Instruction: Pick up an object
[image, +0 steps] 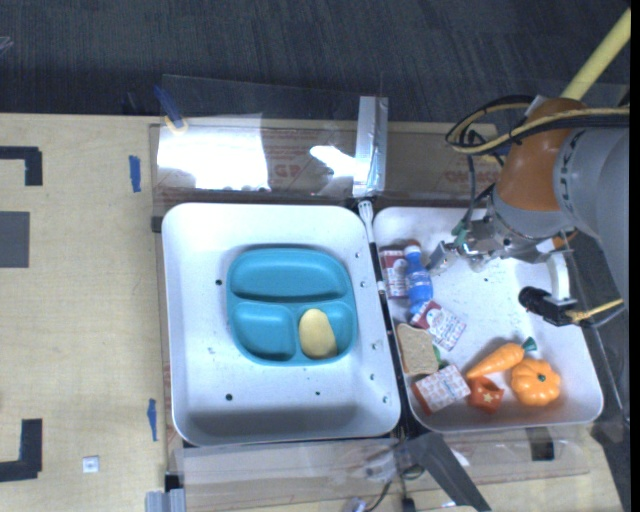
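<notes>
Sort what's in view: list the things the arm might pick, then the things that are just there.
Pickable, in the right bin:
carrot
pumpkin
tomato
bottle
bread slice
packets

Just there:
left bin
blue tray
potato lying in that tray
gripper

In the right bin we see a small clutter: an orange carrot lying slantwise, touching a toy pumpkin and a red tomato, with packets and a blue-capped bottle along its left side. In the left bin, a yellow lemon rests in a blue tray.
</notes>
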